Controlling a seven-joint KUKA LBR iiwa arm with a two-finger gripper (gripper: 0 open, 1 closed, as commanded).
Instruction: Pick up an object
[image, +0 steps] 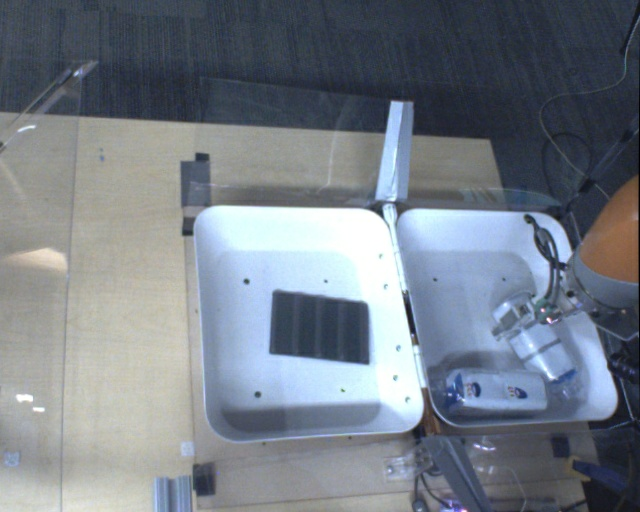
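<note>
The arm reaches into the right bin (470, 240), its gripper (522, 322) low over the floor near the bin's right wall. How the hand stands cannot be told (it blurs into the white). A tube (497, 391) with a blue end lies along the near wall, just below it.

A white tube (497, 391) with a blue end and a small red-and-blue label lies flat on its side along the near wall of the right bin (455, 250), its length running left to right, blue end pointing left
</note>
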